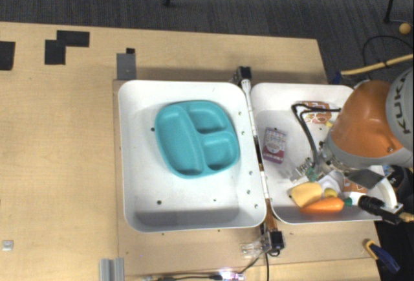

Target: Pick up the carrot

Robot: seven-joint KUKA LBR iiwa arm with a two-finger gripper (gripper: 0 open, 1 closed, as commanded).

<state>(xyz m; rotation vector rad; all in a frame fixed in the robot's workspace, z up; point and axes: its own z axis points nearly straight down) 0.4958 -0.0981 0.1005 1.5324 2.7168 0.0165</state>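
Camera view showed carrot lying at lower right of the frame in right bin, fingers above it, grip state unclear.

gripper: low in right bin, fingers hidden under the wrist.
just below gripper: carrot packed w/ yellow block against near wall; tight there.
left of gripper: purple packet on bin floor, bare floor around it.
above gripper: black cable loops across the way.
far left: teal tray takes mid left bin; rim strip free.
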